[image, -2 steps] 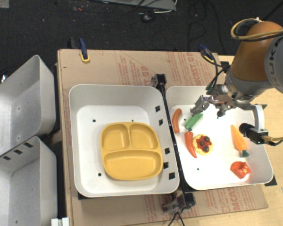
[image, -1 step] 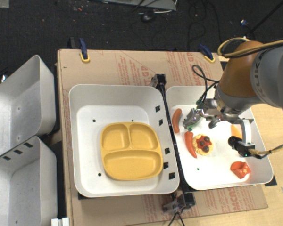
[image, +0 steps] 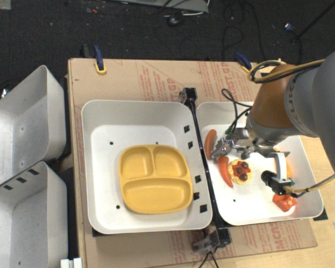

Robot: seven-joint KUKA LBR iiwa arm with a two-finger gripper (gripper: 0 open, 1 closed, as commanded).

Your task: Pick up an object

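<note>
My gripper (image: 223, 149) hangs low over the left part of the right bin (image: 257, 211). Just left of it lies a red sausage-shaped piece (image: 211, 139). Directly below it is a red chili pepper (image: 226, 173), with a small berry tart (image: 242, 172) beside the pepper. A red strawberry-like piece (image: 285, 202) rests near the bin's front right corner. An orange piece (image: 290, 168) peeks out by the right wall. The wrist hides part of the bin's back. Nothing can be seen held in the gripper.
The left bin (image: 95, 149) holds a yellow divided plate (image: 155, 178). A black divider (image: 200, 149) runs between the two bins. Grey tubs (image: 22, 127) stand off the bench at far left. The arm (image: 301, 99) covers the right bin's upper right.
</note>
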